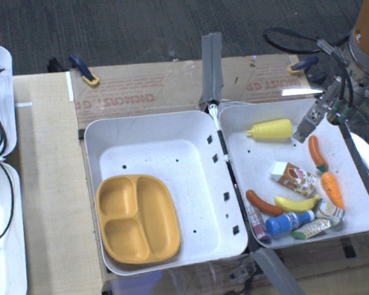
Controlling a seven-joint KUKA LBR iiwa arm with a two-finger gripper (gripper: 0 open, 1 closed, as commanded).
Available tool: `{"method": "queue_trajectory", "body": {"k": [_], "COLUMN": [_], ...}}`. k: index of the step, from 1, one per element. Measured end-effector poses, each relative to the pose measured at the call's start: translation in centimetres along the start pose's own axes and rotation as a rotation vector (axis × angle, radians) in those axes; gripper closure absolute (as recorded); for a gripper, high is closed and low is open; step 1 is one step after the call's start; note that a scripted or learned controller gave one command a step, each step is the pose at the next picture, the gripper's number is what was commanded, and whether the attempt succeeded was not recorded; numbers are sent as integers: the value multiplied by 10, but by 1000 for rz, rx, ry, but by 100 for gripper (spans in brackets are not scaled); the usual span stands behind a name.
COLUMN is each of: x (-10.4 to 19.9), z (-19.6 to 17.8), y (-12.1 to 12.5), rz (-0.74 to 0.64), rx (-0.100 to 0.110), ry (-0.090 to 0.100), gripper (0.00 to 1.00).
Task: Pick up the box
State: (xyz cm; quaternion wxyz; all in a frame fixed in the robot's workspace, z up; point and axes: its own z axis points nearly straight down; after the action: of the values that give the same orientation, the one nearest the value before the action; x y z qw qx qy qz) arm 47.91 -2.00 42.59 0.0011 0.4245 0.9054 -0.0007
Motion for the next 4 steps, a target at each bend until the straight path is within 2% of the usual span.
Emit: {"method": "queue_trajectory", "body": {"k": [1,2,3,4], "x": [-26,-26,7,8], "z": [235,235,39,173], "y": [27,28,6,5], "rz": [-195,-195,-200,-367], "rx": [1,0,-2,0], "ry": [4,3,-1,3], "gripper": [100,0,0,0]}}
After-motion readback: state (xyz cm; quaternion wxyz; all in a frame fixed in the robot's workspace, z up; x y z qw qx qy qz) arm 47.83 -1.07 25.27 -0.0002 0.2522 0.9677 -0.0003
